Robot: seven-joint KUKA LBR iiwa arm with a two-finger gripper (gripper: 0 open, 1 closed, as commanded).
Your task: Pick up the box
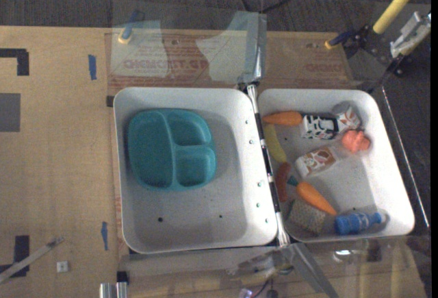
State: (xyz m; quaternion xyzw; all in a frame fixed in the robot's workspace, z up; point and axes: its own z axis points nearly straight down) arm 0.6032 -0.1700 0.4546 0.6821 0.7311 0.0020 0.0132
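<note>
Nothing looks done yet: the small white-and-brown cardboard box [316, 162] lies untouched on its side just above the orange plastic carrot [316, 198], so reaching, gripping and lifting all remain

The teal divided plastic plate [171, 149] looks smooth and matt. The shallow white plastic bins [198, 228] look smooth. The small brown-and-white carton box [316, 162] looks glossy.

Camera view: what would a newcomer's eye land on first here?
Probably the teal divided plate, lying alone in the left bin. Next, the clutter in the right bin: a black-and-white carton near the back, a small brown-labelled box in the middle, carrots, a blue bottle at the front.
</note>
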